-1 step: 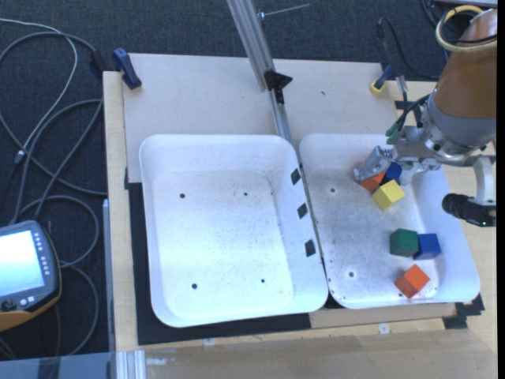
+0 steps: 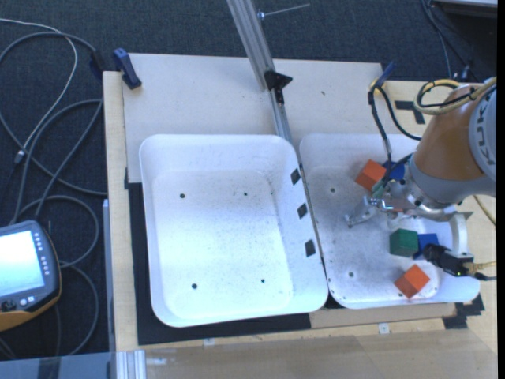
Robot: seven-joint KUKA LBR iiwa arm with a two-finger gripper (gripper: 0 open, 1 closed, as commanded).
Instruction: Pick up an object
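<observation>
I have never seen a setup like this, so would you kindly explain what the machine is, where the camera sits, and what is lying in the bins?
One fixed camera looks down at a slant on a bench bearing two shallow white bins. The robot arm, grey with an orange band, reaches in from the right over the right bin. Its gripper is a small metal claw hanging low over that bin's floor; nothing is visibly held. In that bin lie an orange block, a green block, a blue piece and another orange block. The left bin sits beside it.
</observation>
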